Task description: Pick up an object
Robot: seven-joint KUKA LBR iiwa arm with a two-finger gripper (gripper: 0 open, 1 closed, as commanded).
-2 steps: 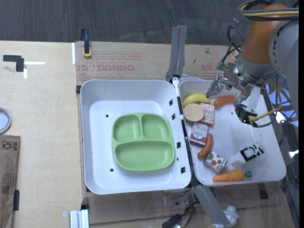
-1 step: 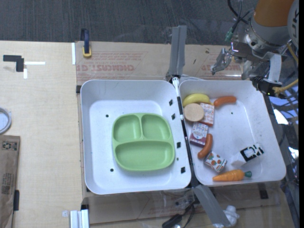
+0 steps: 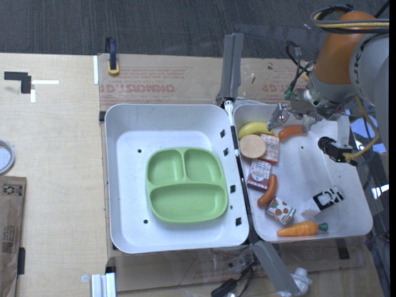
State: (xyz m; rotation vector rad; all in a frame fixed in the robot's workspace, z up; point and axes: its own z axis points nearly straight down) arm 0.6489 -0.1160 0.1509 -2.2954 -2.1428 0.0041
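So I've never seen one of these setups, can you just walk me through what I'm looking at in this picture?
One camera above a bench looks down at a slant. The grey and orange machine on the right is a robot arm; its gripper hangs over the far end of the right bin, near a banana. I can't tell whether it grips anything. That bin also holds toy food: a round bun, two sausages, a carrot, small cartons and a black-and-white tag. The left bin holds a green divided plate.
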